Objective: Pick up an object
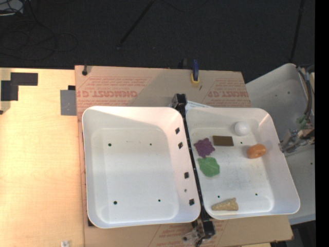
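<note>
Dark floor (154, 24) fills the top of the frame, cables trailing across it. Below, a pale wooden bench (36, 158) on the left, then a brown cardboard sheet (154, 89) with red print under both bins. The left bin (133, 215) sits centre frame, white and shallow; the right bin (288, 189) butts against it along a black clip strip.

Everything to pick lies in the right bin. Green lump (208, 166) near the divider, purple lump (204, 147) just above it. A brown block (222, 141) beside the purple one, long axis running left to right. Tan wedge (225, 205) at the lower edge, also lying left-right, tip toward upper right. Orange piece (256, 151) toward the right wall, white ball (242, 128) in the upper part.

My own hardware (295, 140) pokes in at the right edge, outside the bin wall, low and off to the side. Whether my jaws are parted or closed, I cannot tell.
</note>
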`<action>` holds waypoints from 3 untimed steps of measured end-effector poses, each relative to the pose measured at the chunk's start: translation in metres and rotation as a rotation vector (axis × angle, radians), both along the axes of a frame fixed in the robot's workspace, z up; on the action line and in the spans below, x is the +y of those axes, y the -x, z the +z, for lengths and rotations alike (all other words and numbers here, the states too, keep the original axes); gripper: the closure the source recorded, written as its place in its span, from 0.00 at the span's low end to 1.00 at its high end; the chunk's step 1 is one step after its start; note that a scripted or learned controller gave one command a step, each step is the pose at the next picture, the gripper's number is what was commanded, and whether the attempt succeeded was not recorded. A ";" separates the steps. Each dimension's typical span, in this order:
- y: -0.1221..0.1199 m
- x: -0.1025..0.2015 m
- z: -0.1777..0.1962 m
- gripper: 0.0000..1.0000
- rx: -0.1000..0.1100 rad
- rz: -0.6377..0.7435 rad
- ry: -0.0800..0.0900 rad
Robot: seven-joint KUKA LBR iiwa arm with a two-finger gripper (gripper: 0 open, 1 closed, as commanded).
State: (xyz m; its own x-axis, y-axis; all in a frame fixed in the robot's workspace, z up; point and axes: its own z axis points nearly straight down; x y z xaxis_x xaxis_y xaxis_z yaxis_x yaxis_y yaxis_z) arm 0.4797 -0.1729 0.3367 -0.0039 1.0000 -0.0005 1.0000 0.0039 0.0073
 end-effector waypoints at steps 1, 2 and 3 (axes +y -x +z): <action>0.006 0.035 -0.144 1.00 0.022 -0.002 -0.006; 0.003 0.099 -0.076 1.00 0.006 0.002 -0.002; 0.003 0.162 0.027 1.00 0.001 0.005 -0.002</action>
